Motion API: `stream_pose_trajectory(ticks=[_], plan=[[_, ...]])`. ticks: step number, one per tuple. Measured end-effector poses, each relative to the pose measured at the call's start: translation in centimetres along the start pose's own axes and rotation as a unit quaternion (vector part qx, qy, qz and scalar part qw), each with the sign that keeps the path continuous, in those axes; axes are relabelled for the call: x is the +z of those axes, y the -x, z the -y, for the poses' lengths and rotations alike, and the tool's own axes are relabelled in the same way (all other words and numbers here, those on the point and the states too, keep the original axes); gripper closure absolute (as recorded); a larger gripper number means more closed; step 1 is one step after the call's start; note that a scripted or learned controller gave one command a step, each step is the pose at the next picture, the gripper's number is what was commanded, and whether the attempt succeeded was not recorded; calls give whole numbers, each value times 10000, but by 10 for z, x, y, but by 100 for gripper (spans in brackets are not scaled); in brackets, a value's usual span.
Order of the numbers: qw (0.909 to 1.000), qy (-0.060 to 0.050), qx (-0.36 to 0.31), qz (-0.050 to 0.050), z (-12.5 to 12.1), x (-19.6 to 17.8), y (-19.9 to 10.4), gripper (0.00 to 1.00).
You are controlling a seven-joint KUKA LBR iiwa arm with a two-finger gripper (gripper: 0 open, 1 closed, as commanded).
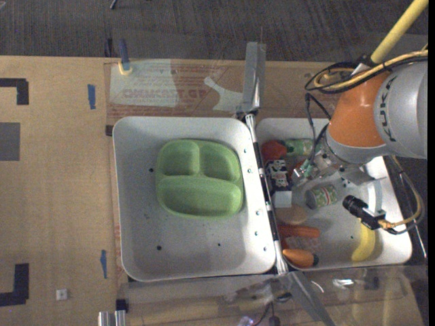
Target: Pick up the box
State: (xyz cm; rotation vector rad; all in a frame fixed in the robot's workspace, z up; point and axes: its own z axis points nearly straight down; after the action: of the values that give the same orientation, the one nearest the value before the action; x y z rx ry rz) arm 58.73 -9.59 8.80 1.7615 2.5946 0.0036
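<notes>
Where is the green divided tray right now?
In the camera view the green divided tray lies in the left bin, in its upper middle part, across the divider from the cluttered right bin where the arm is.

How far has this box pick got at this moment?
Nothing looks done yet: the small white box lies in the right bin by the divider. In hand: the arm hangs over that bin among the clutter. Left: grasping and lifting the box. The green divided tray sits in the left bin.
</notes>
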Motion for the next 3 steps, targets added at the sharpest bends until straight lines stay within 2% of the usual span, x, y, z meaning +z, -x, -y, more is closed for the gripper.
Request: stream_pose_trajectory(ticks=[1,2,3], plan=[[10000,-9,1,-7,1,-98,-24,100],[9999,-6,161,-1,-7,-103,-10,100],[9984,0,-570,2,-81,-101,-5,100]])
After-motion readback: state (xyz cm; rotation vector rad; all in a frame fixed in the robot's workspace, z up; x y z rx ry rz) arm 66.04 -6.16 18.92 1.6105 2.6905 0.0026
